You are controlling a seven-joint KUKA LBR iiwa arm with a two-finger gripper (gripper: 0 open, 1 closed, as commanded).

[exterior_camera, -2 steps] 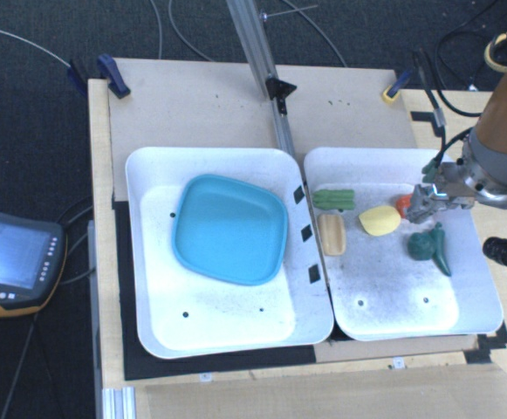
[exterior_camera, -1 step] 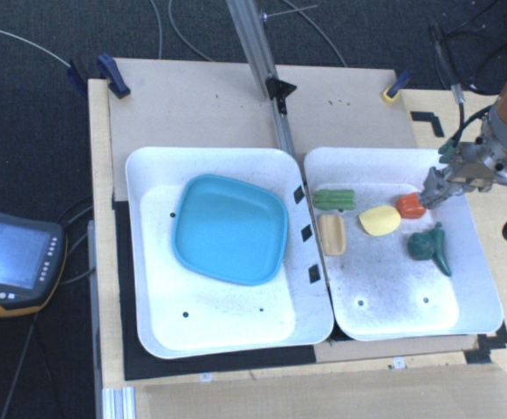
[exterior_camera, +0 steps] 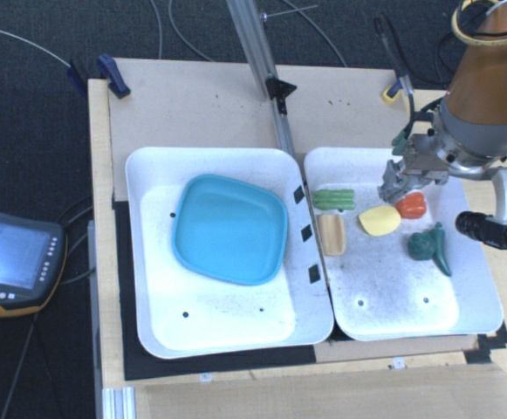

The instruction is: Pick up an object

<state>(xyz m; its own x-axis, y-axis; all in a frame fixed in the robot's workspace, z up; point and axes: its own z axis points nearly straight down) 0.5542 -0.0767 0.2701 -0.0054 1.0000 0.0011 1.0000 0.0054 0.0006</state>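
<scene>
The right bin [exterior_camera: 393, 317] holds several small toys. A green ridged piece [exterior_camera: 333, 200] lies near its left wall, with a tan bread-like block [exterior_camera: 331, 233] just below it. A yellow lemon-like piece [exterior_camera: 380, 221] sits mid-bin, a red piece [exterior_camera: 412, 205] to its right, and a dark green toy [exterior_camera: 429, 246] lower right. My gripper [exterior_camera: 394, 187] hangs low over the bin's upper part, just above and between the yellow and red pieces. I see nothing clearly held in it.
The left bin [exterior_camera: 148, 234] holds a large blue square plate [exterior_camera: 231, 229]. A metal pole [exterior_camera: 257, 42] slants down to the seam between the bins. Blue clamps [exterior_camera: 112, 75] sit at the bench corners. A teach pendant [exterior_camera: 13, 260] lies on the floor at left.
</scene>
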